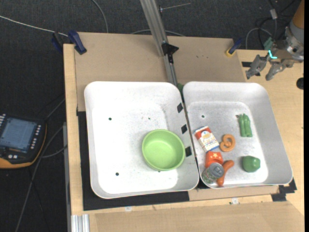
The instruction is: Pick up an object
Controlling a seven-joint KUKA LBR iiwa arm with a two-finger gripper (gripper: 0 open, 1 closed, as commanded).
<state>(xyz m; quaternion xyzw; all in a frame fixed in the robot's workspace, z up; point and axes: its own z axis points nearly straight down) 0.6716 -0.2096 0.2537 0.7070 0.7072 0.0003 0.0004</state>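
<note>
Nearest the camera, at the front edge of the right bin point(275, 111), lies a small cluster: a clear-lidded jar point(213, 172) on its side, touching an orange carrot-shaped piece point(224, 170) and a red-orange block point(213, 157) just behind it.

Tool point(264, 68): positioned above the tabletop point(203, 57) at its back right corner, outside both bins, just beyond the back right corner of the right bin. Its two fingers point(254, 67) point down and toward the left and stand apart with a visible gap; nothing is between them. A cyan light shows on the wrist just above the fingers.

Right bin contents, from the tool outward:
- Green pod-shaped item point(245, 125), near the right wall, lying lengthwise front to back.
- Orange ring point(227, 142), near the bin centre, just beside a small white-and-red carton point(206, 139) on its left.
- Green pepper-like item point(251, 164), near the front right corner, apart from the others.
- The front cluster described above.

Left bin point(99, 129) contents: one green bowl point(163, 150), upright, near the front right corner, close to the divider between the bins.

Beyond the tabletop: a handheld control pendant point(20, 139) rests on the dark floor at the left.
</note>
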